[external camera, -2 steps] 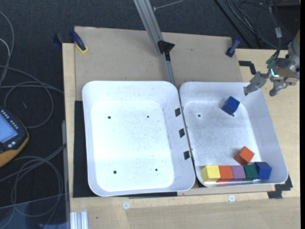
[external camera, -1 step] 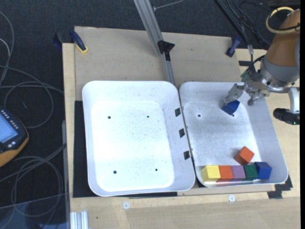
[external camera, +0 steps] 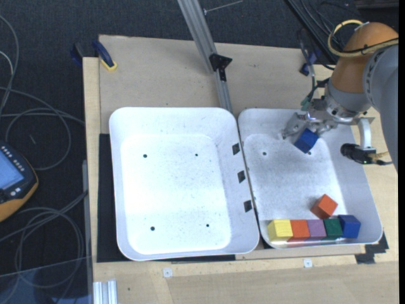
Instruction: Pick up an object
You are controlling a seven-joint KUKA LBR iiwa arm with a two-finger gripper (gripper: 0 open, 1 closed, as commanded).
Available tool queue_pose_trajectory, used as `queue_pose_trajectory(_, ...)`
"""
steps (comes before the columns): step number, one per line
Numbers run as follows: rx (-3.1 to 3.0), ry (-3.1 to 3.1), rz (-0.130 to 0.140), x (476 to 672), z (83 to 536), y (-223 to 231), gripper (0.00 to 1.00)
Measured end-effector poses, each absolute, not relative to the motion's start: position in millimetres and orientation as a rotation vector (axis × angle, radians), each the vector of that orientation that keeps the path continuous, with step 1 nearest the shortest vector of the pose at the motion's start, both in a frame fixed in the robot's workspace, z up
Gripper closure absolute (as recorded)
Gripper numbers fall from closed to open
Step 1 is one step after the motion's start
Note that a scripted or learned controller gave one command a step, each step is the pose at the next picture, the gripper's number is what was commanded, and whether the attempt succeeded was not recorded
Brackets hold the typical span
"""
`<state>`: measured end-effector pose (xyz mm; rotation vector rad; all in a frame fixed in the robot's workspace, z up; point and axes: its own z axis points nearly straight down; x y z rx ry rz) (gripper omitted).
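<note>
I see the grey arm with its orange band [external camera: 362,43] reaching in from the right, over the far end of the right shallow white bin [external camera: 354,170]. The two-finger gripper [external camera: 306,132] is closed on a small blue cube [external camera: 306,140]; the block sits between the finger tips, tilted, its lower corner pointing down toward the bin floor. It looks lifted clear of the floor, though from this slanted view I can't confirm the gap.

Rest of the blocks are at the near end of the same bin, well apart from the gripper:
- row along the near wall, touching one another: yellow cube [external camera: 280,228], orange cube [external camera: 299,228], purple cube [external camera: 316,227], green cube [external camera: 332,227], dark blue cube [external camera: 349,225]
- one red-orange cube [external camera: 326,205] just behind the row, rotated, sitting near the green and purple ones

Left shallow white bin [external camera: 126,170] sits beside the right one, their rims touching along the middle, with three small black clips [external camera: 241,176] on that shared edge.

Both bins are on the pale wooden bench top [external camera: 158,68]. A grey metal rail [external camera: 199,37] runs diagonally from the top down to the junction of the bins. A blue-and-yellow clamp [external camera: 104,56] is at the bench's far left corner. Black cables [external camera: 38,125] lie on the dark floor to the left.
</note>
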<state>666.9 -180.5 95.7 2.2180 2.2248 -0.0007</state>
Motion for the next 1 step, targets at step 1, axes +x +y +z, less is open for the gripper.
queue_pose_trajectory(1,2.23,2.229,0.005,678.0,100.4,-215.8,0.0)
